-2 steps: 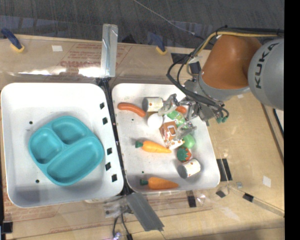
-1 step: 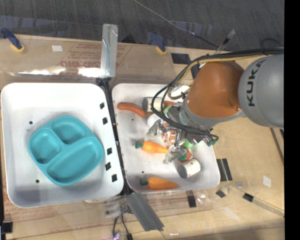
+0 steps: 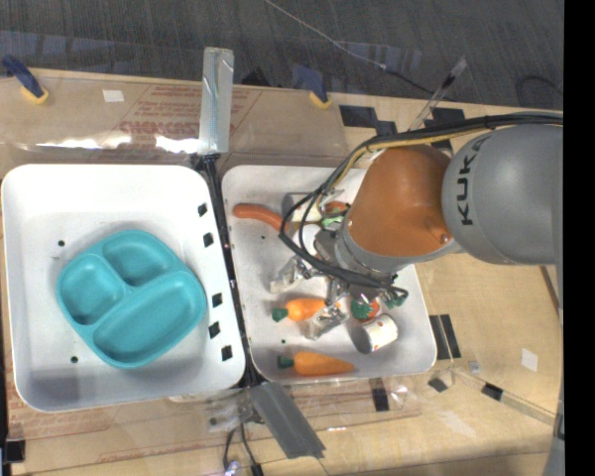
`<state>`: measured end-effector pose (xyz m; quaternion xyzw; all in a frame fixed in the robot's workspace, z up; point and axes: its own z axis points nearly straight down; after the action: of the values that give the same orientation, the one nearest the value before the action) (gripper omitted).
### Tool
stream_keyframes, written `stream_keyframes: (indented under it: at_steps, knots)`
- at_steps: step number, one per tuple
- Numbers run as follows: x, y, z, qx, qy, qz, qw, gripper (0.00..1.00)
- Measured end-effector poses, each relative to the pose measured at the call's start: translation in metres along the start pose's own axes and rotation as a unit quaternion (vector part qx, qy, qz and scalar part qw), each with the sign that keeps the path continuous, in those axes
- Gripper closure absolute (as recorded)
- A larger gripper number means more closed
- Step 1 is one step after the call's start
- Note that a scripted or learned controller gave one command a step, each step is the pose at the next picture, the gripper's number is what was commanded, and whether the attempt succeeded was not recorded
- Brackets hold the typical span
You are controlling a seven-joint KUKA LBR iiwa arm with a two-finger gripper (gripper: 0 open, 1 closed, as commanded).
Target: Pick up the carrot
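**A:** What is in the left bin (image 3: 20, 266)?

**B:** A turquoise divided plate (image 3: 131, 297) with three compartments, lying flat near the middle. Nothing rests in its compartments.

**A:** And the right bin (image 3: 240, 266)?

**B:** Several small things. A carrot (image 3: 319, 365) lies on its side along the near wall, green end pointing left. A smaller carrot (image 3: 302, 310) sits near the middle, just above it. A long orange piece (image 3: 258, 214), curved, lies near the far left corner. A small white cup (image 3: 375, 333) lies tipped over, right of the smaller carrot.

**A:** Where is the arm?

**B:** The grey arm with its orange band (image 3: 402, 211) reaches in from the right and covers much of this bin. The gripper (image 3: 329, 315) hangs low over the middle, just beside the smaller carrot and the cup.

**A:** Is it gripping anything?

**B:** I cannot tell. Cables and metal parts clutter that spot, so it may be touching the smaller carrot, but the view is too crowded to be sure.
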<state>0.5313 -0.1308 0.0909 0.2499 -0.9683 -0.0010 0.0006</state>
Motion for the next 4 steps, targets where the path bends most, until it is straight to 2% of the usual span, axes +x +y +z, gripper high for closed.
stream_keyframes:
  at_steps: [1,2,3,4]
  knots:
    - [0.012,0.042,-0.007,0.007,-0.010,0.025,0.9996,0.00]
    - [0.010,0.051,-0.006,0.006,-0.010,-0.002,0.9999,0.00]
    - [0.011,0.054,-0.006,0.007,-0.010,-0.108,0.9941,0.00]
    - [0.010,0.056,-0.015,0.005,-0.008,-0.111,0.9938,1.00]
